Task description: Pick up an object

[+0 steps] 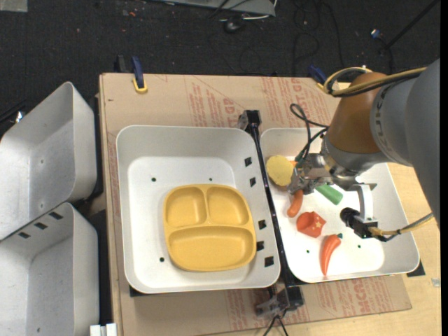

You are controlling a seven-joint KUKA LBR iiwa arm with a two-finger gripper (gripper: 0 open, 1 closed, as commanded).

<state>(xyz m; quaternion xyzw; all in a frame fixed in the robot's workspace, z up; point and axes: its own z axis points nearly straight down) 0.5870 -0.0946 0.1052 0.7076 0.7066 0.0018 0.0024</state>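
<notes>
Jaws [302, 185] hang over the right bin's [392, 261] left edge beside a lemon [280, 170], seemingly lining up a pick; their spread I cannot tell.

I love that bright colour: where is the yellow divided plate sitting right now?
The yellow divided plate lies flat in the middle of the left white bin, across the divider from the toy vegetables in the right bin.

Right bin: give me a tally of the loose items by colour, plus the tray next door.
Yellow item: 1
Green item: 1
Red or orange-red items: 3
Yellow divided tray, left bin: 1
Total: 6
</notes>
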